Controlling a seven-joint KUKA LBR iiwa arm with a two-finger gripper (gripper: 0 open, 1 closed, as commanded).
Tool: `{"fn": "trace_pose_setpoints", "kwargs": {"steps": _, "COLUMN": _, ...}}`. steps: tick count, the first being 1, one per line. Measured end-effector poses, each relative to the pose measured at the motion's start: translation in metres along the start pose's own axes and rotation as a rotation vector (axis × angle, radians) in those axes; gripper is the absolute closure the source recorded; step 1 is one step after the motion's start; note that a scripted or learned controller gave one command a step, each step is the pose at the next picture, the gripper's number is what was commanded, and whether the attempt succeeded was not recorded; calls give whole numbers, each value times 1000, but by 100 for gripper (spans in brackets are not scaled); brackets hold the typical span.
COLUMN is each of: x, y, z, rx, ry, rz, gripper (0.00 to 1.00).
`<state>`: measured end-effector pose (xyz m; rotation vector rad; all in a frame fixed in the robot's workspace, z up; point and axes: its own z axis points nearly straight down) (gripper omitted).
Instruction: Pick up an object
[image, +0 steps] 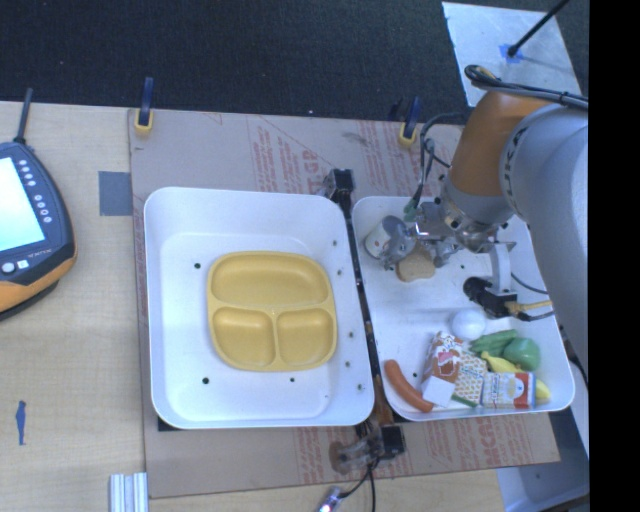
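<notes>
Two glossy white bins on your desk: left (170, 300) holds a smooth yellow three-well tray (271, 309); claw (418, 248) sits over a lumpy tan piece (415, 268) in the right (400, 400), finger state can't tell.

The arm (540, 150) is bulky grey with an orange band, black cables, and seemingly metallic wrist hardware.

The grey arm's gripper (408, 245) is down in the right bin (385, 315), near its 11 o'clock corner, with a tan lump (416, 268) touching it. A white ball (467, 323), green toy food (510, 350), a small carton (460, 375) and a red sausage (405, 385) sit toward 5 o'clock. The left bin (170, 300) holds a yellow tray (272, 308) with three parts.
</notes>
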<state>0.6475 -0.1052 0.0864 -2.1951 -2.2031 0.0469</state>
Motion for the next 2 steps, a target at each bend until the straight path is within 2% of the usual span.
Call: {"fn": "trace_pose_setpoints", "kwargs": {"steps": 2, "x": 1, "y": 0, "z": 0, "rx": 0, "ry": -1, "rz": 1, "gripper": 0}}
